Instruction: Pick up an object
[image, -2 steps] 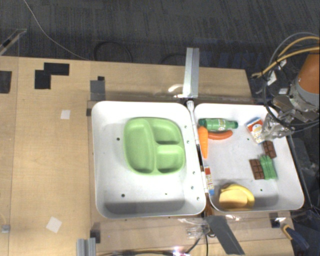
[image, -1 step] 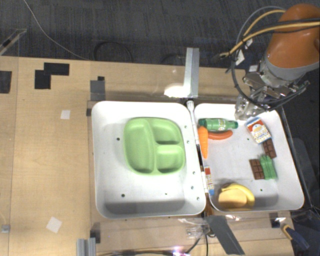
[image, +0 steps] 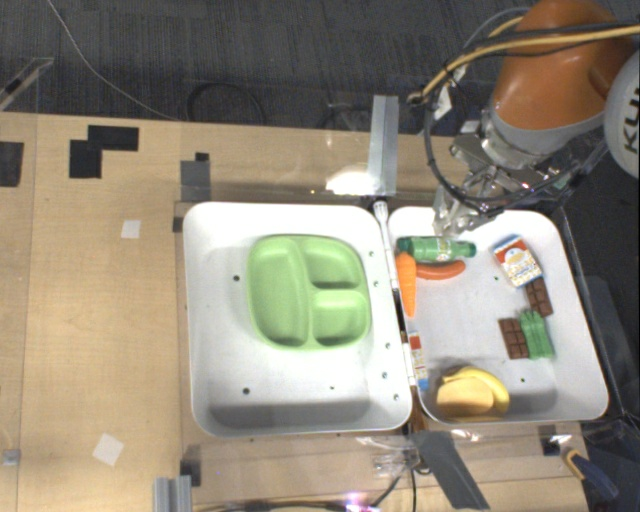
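The end effector (image: 452, 222) hovered over the green plastic bottle (image: 432, 247); finger spread unclear, so it should have centred before closing.

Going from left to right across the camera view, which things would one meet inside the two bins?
Green tray → carrot → green bottle → banana → juice carton

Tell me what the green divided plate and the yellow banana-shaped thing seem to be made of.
The green divided plate looks like moulded plastic: even colour, matte sheen, rounded compartment edges. The yellow banana-shaped thing seems a plastic toy, smooth and uniformly coloured, though that is a guess.
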